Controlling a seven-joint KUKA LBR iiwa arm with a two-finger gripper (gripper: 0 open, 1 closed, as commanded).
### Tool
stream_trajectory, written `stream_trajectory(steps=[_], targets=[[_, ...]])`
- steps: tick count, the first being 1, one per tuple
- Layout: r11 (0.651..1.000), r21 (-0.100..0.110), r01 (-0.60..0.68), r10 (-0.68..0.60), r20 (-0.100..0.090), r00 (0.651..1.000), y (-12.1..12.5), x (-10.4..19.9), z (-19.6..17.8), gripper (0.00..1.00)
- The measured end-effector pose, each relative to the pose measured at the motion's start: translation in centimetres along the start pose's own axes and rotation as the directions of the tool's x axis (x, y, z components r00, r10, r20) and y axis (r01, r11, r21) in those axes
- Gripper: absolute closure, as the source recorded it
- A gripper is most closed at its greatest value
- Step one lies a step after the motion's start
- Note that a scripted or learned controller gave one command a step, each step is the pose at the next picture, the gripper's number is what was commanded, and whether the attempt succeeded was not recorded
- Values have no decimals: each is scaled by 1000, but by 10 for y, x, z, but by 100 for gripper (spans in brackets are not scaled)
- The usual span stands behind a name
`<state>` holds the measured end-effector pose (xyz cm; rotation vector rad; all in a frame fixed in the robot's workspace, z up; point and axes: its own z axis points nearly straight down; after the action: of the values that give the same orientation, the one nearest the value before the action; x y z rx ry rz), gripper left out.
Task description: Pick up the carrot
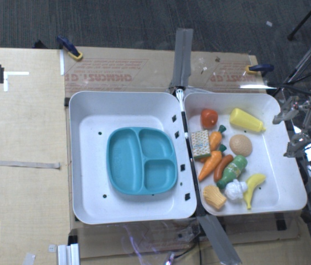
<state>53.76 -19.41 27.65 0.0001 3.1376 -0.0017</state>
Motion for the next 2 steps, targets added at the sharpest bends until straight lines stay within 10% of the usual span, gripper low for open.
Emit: stream_trajectory(steps=[1, 2], targets=[[1000, 0, -23, 23, 0, 1000, 46, 18, 102, 0], [998, -1, -65, 65, 0, 998, 67, -51, 184, 0]])
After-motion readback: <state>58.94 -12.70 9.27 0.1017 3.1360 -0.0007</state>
